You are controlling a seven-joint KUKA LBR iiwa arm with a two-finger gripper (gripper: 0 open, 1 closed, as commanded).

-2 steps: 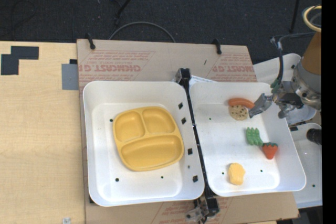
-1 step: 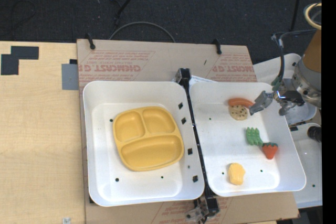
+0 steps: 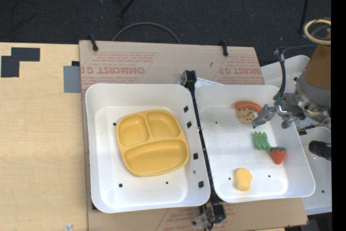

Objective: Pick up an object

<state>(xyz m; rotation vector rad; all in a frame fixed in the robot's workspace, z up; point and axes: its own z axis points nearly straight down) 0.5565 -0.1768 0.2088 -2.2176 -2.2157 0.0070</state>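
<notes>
- The arm [image 3: 319, 76] comes in from the right, and the frame edge cuts it off, so I see just the orange band and the grey wrist part.
- The gripper [image 3: 266, 116] hangs over the upper middle of the right bin [image 3: 303, 184]. Its metal fingers are small and blurred against the white floor, so I cannot tell whether they are apart or together, and I see nothing held between them.
- A round tan cookie with dark dots [image 3: 246, 114] lies just left of the gripper tip, very close to it. I cannot tell if they touch.
- An orange-red long piece [image 3: 248, 105] lies right behind the cookie, partly covered by it; its shape is hard to read.
- A green ribbed toy [image 3: 261, 140] lies below the gripper, near it but apart.
- A red strawberry toy with a green top [image 3: 278, 155] lies just beside the green toy, toward the lower right.
- A yellow lump [image 3: 244, 179] rests near the front wall of the right bin, well apart from the gripper.
- The left bin [image 3: 102, 181] holds a yellow divided tray [image 3: 153, 142] with three compartments.
- Both bins sit on a cardboard sheet [image 3: 135, 65] with printed red letters.
</notes>
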